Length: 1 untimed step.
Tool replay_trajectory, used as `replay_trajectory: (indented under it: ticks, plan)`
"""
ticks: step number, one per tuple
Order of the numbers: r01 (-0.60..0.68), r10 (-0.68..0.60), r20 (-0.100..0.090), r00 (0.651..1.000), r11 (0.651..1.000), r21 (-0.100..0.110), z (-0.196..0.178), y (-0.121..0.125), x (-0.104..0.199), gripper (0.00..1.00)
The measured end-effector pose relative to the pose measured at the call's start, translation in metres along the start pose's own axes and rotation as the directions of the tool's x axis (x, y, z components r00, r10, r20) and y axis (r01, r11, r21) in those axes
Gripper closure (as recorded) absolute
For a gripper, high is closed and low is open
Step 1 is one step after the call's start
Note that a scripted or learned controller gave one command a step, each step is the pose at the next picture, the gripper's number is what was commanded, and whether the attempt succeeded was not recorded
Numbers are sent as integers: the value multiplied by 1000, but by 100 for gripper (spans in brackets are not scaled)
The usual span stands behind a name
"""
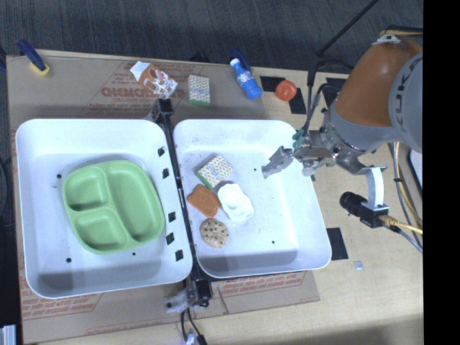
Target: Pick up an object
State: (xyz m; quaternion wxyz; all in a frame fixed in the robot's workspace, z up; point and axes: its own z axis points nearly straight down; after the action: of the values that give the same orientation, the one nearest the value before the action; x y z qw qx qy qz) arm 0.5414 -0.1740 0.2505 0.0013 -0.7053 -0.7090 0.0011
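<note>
In the right bin [287,214], toward its left side, lie several small items: a green-and-white packet [215,170], a brown toast-like piece [204,200], a white lumpy object [236,203] and a speckled cookie [214,233]. My gripper [276,163] hangs over the bin's upper right part, its grey fingers pointing left and down. It is well to the right of the items, and nothing shows between the fingers.
The left bin [36,192] holds a green divided plate [113,205]. Behind the bins on the cardboard lie a snack wrapper [153,80], a small green box [198,90], a blue bottle [246,79] and an orange ball [286,90]. My arm [374,99] fills the right side.
</note>
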Motion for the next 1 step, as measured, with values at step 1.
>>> replay_trajectory:
  ticks: [1]
  plan:
    - [3, -3, 0, 1000, 1000, 0, -20, -62, 58, 0]
